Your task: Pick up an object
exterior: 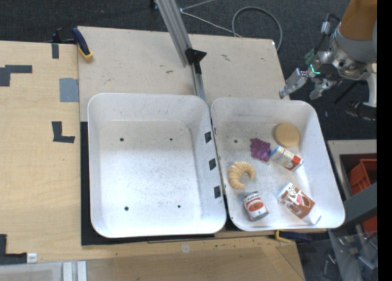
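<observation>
The round tan cookie (pixel 286 134) sat in the right bin (pixel 318 120), up near its far-right corner, and that put it closest to the gripper (pixel 305 84), which hung just outside the bin's far rim with its two fingers spread and nothing between them. From the gripper the cookie lay toward the camera and a shade left, just over the rim. The purple piece (pixel 260 149), the small carton (pixel 286 158), the croissant (pixel 241 174), the can (pixel 255 206) and the brown packet (pixel 297 202) all lay further in, a longer reach.
</observation>
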Motion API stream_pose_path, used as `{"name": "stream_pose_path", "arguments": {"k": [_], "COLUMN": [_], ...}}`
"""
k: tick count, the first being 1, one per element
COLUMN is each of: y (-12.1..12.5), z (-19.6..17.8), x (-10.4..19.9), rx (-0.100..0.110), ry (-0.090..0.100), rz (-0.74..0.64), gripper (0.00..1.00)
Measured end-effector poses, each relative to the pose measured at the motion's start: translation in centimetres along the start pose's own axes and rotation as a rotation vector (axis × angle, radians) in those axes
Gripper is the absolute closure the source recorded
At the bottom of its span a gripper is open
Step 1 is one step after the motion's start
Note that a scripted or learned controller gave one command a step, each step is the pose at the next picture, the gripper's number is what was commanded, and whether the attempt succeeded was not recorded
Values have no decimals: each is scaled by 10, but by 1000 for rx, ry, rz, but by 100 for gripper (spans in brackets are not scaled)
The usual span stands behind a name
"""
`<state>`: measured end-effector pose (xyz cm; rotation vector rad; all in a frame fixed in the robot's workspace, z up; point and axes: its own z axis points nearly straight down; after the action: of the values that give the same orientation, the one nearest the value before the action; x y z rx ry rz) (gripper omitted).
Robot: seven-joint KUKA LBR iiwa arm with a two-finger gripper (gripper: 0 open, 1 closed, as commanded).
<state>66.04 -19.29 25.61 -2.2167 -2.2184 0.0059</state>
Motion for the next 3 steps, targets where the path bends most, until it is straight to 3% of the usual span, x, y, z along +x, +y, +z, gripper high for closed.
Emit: {"name": "stream_pose_path", "arguments": {"k": [1,3], "y": [1,10], "z": [-4,99], "x": [0,1], "rx": [-5,0], "ry": [-2,-1], "rz": [-1,-1], "gripper": [0,0]}}
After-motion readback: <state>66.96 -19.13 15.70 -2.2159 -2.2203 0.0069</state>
